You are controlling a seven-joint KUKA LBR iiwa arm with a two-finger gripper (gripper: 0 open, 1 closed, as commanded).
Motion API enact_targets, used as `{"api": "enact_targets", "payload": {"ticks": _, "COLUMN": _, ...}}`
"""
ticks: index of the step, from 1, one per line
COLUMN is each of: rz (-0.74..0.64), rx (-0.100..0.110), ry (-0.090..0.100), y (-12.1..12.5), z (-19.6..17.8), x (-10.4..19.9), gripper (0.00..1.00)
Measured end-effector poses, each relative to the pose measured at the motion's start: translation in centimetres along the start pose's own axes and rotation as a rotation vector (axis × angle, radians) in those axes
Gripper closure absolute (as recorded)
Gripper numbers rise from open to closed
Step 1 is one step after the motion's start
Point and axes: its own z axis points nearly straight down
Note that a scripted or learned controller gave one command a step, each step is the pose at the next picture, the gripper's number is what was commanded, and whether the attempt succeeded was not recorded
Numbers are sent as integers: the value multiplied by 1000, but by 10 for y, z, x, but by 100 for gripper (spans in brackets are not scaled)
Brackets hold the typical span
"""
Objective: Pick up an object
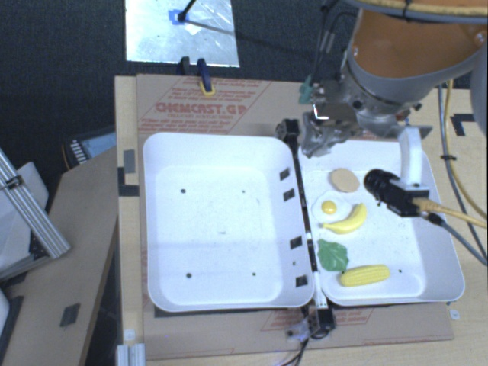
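Note:
The right bin (pixel 438 269) holds several toy foods: a tan round cookie (pixel 344 180), a fried egg (pixel 329 206), a yellow banana (pixel 347 219), a green leaf (pixel 333 255) and a yellow corn cob (pixel 364 275). My gripper (pixel 319 140) hangs over the far left corner of the right bin, just behind the cookie and close to the divider between the bins. The wrist body hides its fingertips.
The left bin (pixel 221 219) lies beside it on a cardboard sheet (pixel 202 105). A black cylinder with a cable (pixel 390 191) juts over the right bin near the banana. A shiny metal plate (pixel 181 20) sits beyond the bench.

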Motion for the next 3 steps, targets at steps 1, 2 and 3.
{"api": "enact_targets", "payload": {"ticks": 1, "rz": 1, "rx": 9, "ry": -1, "y": -32, "z": 35, "x": -3, "gripper": 100}}
{"api": "enact_targets", "payload": {"ticks": 2, "rz": 1, "rx": 0, "ry": -1, "y": 3, "z": 3, "x": -15, "gripper": 100}}
{"api": "enact_targets", "payload": {"ticks": 3, "rz": 1, "rx": 11, "ry": -2, "y": -33, "z": 57, "x": -33, "gripper": 100}}
